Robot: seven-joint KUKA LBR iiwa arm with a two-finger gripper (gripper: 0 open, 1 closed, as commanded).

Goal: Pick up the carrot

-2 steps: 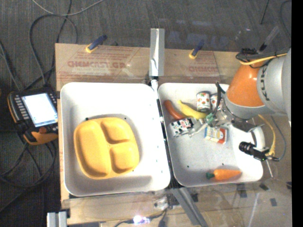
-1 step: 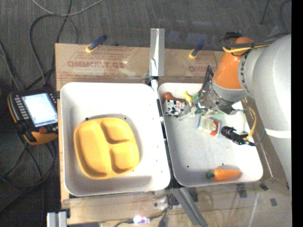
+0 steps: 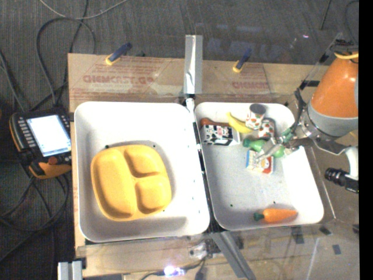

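Near the front edge of the right bin (image 3: 303, 174) I see the carrot (image 3: 275, 215) lying on its side, well apart from my gripper (image 3: 274, 147). That hovers over the far clutter by a green item (image 3: 259, 143); whether its fingers are spread, I cannot tell.

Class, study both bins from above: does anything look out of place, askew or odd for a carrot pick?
The gripper sits over the cluttered toys near the right bin's far side, while the carrot lies alone by the near rim. The yellow tray in the left bin sits slightly askew.
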